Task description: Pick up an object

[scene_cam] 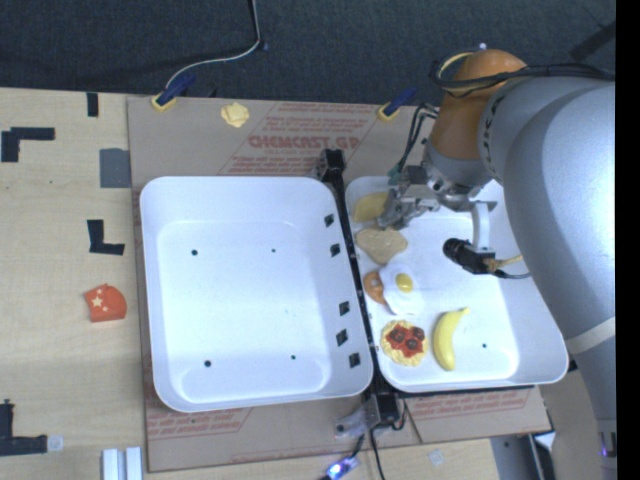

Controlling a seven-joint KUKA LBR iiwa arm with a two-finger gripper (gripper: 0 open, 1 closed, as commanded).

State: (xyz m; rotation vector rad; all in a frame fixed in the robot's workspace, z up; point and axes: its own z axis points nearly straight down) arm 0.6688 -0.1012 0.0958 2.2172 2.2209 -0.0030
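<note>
The approach step of the pick appears to be in hand: the gripper (400, 203) is lowered into the far left part of the right bin (520, 313), just above a group of toy foods. Whether anything is held between its tips cannot be told, since they are small, dark and partly merged with the wrist hardware. Directly beneath and beside the tips a pale yellow piece (370, 206) is seen against the bin's left wall, and just in front of it a tan bread-like piece (382, 243) is laid flat; either is judged the likely target. Further forward in the same bin a fried egg (402, 283), a small pizza (404, 340) and a banana (447, 336) are found, well apart from the tips. For the next move, a short descent centred on one piece would be called for, followed by a closing and a straight lift clear of the bin wall.
</note>
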